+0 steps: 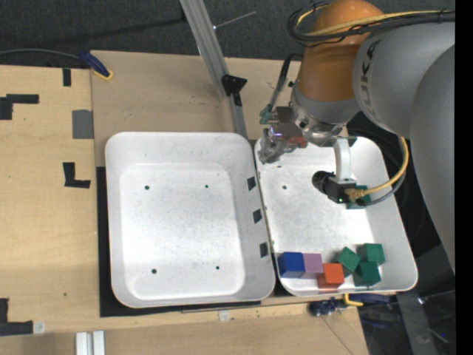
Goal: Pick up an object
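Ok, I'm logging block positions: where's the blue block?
In the camera view, the blue block sits in the right bin, at its near left corner, beside the purple block.

Both bins (118,154) white w/ faint grey speckle. Blocks in right bin: blue (292,263), lilac (313,262), orange (333,274), three green (367,273). Counter (44,220) light wood w/ black tape marks. Arm (403,65) grey, orange band (336,43).

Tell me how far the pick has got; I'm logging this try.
Nothing looks done: the blue block, purple block, orange block and green blocks all sit along the right bin's near edge. In hand: the end effector is at that bin's far left corner, away from them. Left: reach a block, grip, lift.
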{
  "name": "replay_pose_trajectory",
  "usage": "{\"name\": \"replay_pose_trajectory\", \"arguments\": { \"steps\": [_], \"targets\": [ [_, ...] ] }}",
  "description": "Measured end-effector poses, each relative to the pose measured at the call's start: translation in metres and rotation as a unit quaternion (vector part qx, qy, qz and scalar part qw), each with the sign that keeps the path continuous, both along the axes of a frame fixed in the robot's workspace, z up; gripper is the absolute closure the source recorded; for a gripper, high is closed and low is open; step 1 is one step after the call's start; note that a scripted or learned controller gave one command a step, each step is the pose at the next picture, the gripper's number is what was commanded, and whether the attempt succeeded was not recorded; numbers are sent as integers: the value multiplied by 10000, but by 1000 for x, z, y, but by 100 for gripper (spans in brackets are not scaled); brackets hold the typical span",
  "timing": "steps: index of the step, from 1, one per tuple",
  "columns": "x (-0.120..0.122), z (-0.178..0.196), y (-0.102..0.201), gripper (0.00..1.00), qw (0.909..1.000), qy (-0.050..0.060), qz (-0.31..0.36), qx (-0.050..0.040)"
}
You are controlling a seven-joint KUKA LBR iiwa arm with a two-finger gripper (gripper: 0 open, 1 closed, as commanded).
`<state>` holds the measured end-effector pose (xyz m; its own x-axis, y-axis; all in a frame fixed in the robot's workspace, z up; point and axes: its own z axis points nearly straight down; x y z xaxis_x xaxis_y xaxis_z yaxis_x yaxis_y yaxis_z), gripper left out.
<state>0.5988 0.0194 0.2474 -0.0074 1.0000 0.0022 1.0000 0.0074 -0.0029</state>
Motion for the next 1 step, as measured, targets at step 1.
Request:
{"name": "replay_pose_trajectory", "arguments": {
  "steps": [1],
  "targets": [
    [-11,-10,55,100,10000,2,-3,-4]
  ]
}}
